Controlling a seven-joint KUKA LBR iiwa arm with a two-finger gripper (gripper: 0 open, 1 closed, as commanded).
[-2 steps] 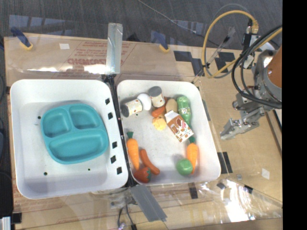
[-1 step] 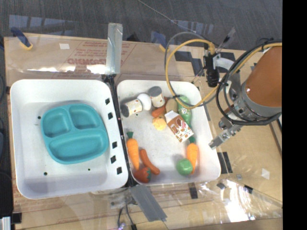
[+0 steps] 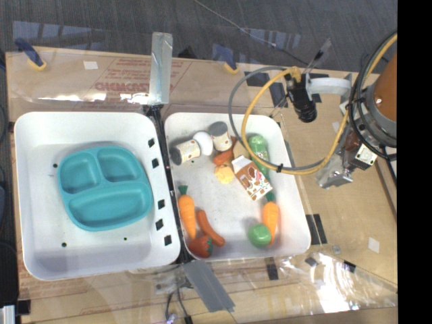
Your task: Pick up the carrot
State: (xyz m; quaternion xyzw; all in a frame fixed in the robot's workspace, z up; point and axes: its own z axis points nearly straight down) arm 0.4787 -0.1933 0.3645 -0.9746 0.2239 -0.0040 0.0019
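Note:
Two carrots lie in the right bin [image 3: 291, 181]. One carrot [image 3: 187, 214] is along the bin's left wall, its green top pointing to the back. The other carrot [image 3: 271, 216] is near the front right corner, just above a green round fruit [image 3: 259, 235]. My gripper [image 3: 339, 173] hangs over the bare bench to the right of the bin, outside its rim and well apart from both carrots. Nothing shows in its grasp.
The right bin also holds a red pepper [image 3: 204, 238], a small carton [image 3: 252, 178], a green bottle [image 3: 257, 148], two cans [image 3: 186, 152], a white egg [image 3: 202, 140] and small orange and yellow pieces [image 3: 224, 167]. A teal divided plate [image 3: 101, 184] sits in the left bin [image 3: 30, 147]. Yellow and black cables [image 3: 270, 93] loop behind the right bin.

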